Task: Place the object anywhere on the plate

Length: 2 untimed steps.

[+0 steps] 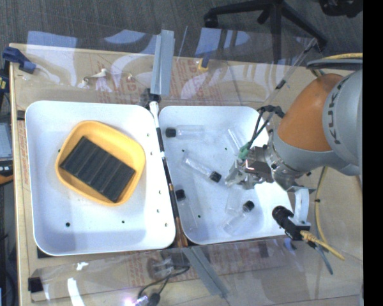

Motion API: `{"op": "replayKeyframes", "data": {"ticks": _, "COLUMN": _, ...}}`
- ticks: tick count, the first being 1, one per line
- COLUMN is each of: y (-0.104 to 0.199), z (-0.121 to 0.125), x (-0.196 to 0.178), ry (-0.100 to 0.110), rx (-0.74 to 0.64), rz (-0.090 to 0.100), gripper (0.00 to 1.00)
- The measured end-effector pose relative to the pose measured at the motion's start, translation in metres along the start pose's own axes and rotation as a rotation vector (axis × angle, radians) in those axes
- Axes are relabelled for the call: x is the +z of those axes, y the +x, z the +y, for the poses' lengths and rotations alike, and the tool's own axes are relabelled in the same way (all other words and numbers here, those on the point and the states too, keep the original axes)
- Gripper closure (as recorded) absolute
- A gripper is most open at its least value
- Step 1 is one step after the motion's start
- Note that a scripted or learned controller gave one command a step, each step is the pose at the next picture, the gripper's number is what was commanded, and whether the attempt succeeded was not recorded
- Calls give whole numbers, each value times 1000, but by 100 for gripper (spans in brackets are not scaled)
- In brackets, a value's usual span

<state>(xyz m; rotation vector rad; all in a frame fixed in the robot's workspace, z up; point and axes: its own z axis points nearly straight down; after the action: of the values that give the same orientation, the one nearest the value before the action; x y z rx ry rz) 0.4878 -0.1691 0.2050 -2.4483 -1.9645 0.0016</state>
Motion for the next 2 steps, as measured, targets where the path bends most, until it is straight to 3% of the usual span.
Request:
{"op": "replayKeyframes", "data": {"ticks": 1, "y": 61, "z": 7, "x": 4, "ry": 1, "rx": 34, "rz": 0, "gripper": 100}}
{"op": "replayKeyframes", "data": {"ticks": 2, "y": 124, "z": 18, "x": 0, "ry": 0, "rx": -73, "rz": 0, "gripper": 100}}
